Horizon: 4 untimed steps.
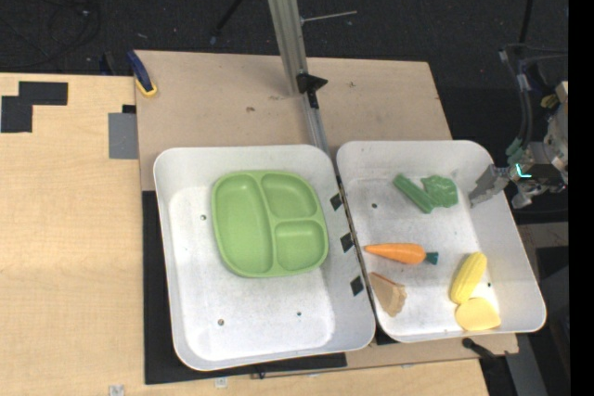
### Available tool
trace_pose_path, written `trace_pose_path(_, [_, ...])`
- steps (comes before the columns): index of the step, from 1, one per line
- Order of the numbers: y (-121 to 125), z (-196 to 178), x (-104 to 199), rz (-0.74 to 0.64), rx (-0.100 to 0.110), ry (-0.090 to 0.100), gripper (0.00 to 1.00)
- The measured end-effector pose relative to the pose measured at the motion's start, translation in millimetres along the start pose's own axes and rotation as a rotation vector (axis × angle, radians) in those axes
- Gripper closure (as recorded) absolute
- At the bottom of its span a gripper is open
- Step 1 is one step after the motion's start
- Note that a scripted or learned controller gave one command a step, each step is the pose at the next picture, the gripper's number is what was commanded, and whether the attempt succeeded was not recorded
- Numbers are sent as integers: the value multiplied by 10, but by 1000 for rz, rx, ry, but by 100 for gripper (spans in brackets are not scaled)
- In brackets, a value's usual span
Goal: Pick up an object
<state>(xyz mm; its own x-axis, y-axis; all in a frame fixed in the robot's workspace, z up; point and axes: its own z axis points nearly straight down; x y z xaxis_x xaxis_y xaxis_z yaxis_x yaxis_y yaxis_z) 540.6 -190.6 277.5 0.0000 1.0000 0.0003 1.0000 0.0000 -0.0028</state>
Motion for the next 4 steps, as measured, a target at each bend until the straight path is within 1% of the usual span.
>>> trace_pose_path(1, [4, -8, -1, 0, -2, 0, 0])
trace_pose_path(2, [70, 602, -14, 0, 4, 2, 0])
trace_pose_path(3, [89, 1071, -91, 0, 2, 1, 0])
trace_pose_path(4, [102, 1503, -103, 0, 3, 2, 0])
